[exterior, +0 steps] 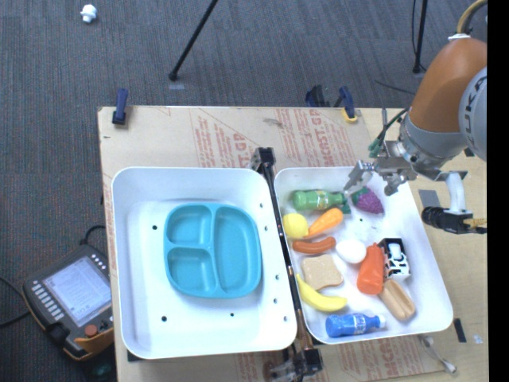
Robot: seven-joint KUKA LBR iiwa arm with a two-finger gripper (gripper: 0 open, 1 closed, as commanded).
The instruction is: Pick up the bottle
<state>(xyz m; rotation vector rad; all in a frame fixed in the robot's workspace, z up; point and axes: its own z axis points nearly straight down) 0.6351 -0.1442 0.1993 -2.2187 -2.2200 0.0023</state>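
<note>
Blue bottle (355, 323): lying at right bin (433, 253) front edge. Claw (372, 180): open, unladen, over the bin's far side, near green bottle (316, 200).

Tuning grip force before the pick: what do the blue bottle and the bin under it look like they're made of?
The blue bottle looks like hard moulded plastic: saturated blue body, white cap end, a slight sheen, lying on its side. Whether it is hollow can't be told. The right bin looks like smooth, glossy white plastic with rounded moulded corners, probably slippery.
</note>
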